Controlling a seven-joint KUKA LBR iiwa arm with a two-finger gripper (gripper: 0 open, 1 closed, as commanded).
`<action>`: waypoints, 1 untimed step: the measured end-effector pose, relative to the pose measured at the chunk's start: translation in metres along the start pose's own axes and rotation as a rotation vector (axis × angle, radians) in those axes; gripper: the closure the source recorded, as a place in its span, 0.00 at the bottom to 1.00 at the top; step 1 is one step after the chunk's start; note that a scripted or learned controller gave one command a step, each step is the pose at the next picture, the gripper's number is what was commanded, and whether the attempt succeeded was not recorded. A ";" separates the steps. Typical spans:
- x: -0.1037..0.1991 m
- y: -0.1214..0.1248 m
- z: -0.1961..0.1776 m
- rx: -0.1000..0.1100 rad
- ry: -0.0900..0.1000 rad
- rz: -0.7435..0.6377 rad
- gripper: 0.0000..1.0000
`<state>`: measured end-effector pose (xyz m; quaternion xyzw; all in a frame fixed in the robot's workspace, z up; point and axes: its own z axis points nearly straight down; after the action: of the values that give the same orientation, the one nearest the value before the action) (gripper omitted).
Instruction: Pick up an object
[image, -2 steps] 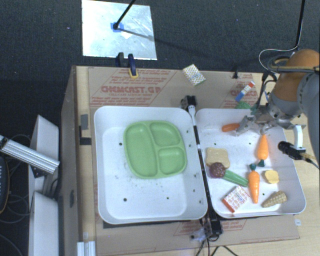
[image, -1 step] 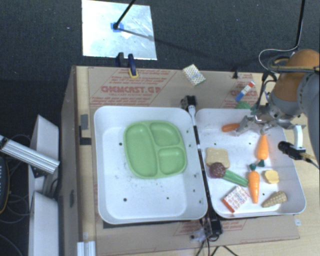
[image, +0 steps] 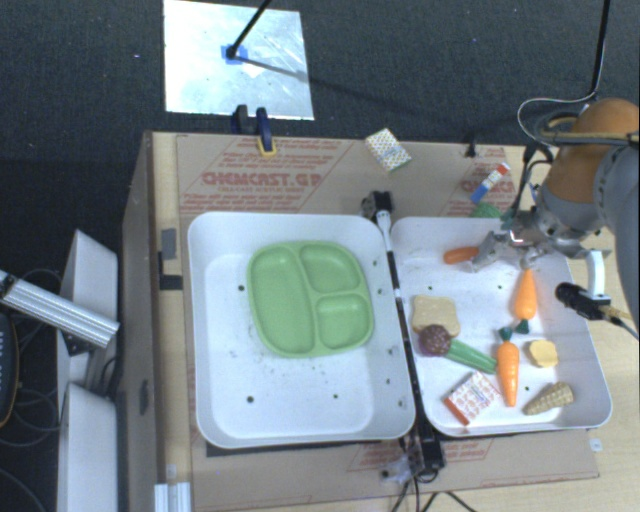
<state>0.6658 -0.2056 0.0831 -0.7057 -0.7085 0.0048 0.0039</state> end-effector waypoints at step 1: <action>-0.001 0.000 0.000 0.001 0.002 0.000 0.00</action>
<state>0.6660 -0.2068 0.0830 -0.7056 -0.7086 0.0043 0.0049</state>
